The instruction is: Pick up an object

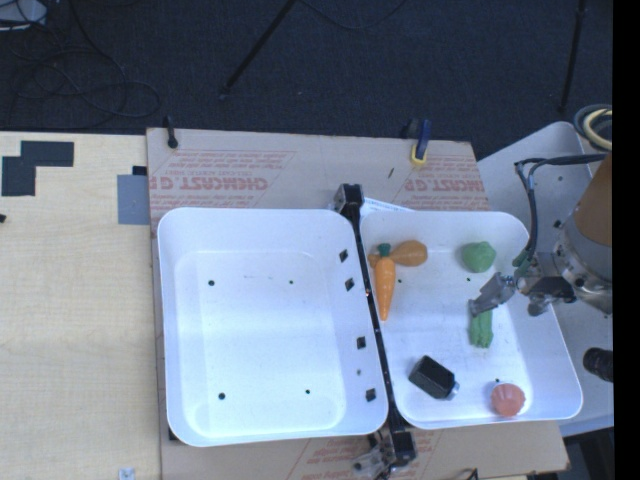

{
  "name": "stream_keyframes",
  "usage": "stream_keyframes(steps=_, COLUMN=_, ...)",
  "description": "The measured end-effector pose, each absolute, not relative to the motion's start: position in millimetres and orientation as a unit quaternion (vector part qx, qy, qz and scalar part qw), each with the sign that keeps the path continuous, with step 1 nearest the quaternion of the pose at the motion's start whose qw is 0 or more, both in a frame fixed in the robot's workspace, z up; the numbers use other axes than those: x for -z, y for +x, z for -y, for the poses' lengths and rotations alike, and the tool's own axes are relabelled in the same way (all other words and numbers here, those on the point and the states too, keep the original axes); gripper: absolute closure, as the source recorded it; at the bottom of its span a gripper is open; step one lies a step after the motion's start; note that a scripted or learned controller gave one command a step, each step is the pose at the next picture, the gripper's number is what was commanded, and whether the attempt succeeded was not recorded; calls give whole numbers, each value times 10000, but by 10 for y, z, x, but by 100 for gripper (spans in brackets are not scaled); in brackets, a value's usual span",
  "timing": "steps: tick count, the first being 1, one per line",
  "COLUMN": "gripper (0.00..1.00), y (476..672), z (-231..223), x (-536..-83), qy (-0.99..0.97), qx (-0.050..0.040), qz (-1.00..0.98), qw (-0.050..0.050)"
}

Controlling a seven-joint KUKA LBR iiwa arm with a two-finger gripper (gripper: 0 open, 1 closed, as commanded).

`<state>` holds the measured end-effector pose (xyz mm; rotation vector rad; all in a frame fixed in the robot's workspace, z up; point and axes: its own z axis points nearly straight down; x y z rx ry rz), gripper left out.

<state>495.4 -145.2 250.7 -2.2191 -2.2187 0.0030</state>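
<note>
Nearest the camera, right bin (560, 408) is holding a pink ball (507, 399) and a black block (433, 377). Midway, gripper (489, 303) is hovering just above the green cucumber-like piece (482, 329); finger spread — cannot tell. Farther back, a carrot (383, 283), an orange piece (410, 254) and a green lump (478, 256) are sitting apart.
</note>
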Motion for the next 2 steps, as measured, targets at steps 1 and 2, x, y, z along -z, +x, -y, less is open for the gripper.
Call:
stream_keyframes(steps=1, gripper=0, y=5567, z=2149, x=-1074, qy=-7076, qx=-37, qz=7066, qw=38)
stream_keyframes(steps=2, gripper=0, y=5147, z=2102, x=-872, qy=-7074, qx=-3, qz=7068, qw=19)
